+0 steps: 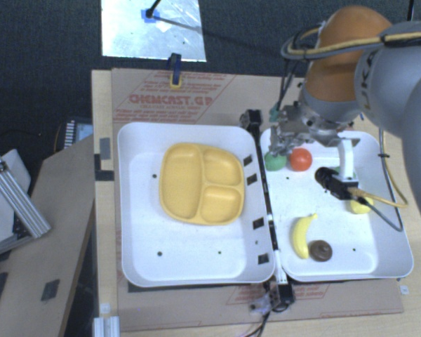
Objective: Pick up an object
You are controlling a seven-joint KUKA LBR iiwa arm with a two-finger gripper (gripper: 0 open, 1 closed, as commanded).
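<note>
In the right-hand white bin (393,258), the gripper (286,142) hangs just above a small green round object (274,161), touching a red ball (300,159). Its grip I cannot tell. Better to descend squarely over the green one, clear of the bin wall.

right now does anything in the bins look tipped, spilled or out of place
Nothing stands out. The yellow divided tray lies flat in the left bin. In the right bin, the banana, brown disc, green ball and red ball rest loose.

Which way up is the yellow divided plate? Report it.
Right way up: the yellow plastic divided plate lies flat in the left white bin, its three hollow compartments facing upward.
</note>
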